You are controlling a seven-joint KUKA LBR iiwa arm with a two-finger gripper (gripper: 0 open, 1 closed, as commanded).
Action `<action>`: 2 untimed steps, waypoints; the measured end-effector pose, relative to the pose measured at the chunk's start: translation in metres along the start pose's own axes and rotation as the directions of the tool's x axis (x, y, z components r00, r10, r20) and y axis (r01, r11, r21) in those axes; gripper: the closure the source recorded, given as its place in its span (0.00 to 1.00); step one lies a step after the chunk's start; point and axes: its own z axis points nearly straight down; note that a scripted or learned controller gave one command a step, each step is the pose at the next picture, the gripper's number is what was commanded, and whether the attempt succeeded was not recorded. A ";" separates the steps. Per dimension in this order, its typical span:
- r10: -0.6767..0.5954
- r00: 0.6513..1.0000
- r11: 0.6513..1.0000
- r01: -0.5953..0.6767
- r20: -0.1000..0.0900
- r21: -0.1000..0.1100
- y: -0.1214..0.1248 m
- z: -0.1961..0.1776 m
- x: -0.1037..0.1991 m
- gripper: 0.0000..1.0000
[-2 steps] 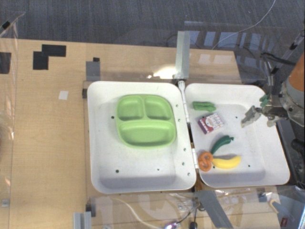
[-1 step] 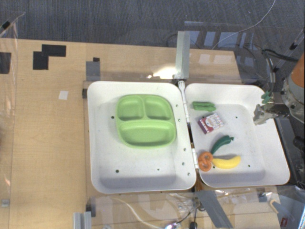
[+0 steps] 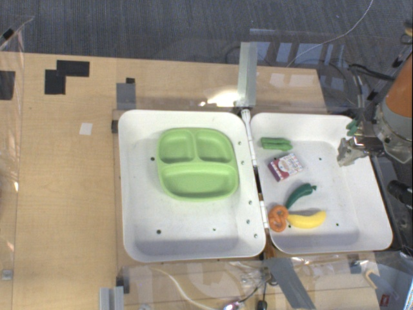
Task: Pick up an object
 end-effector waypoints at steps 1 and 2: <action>0.002 1.000 1.000 -0.002 0.000 0.000 0.000 0.000 0.000 0.00; -0.027 1.000 1.000 0.027 0.001 -0.011 -0.028 0.150 0.056 0.00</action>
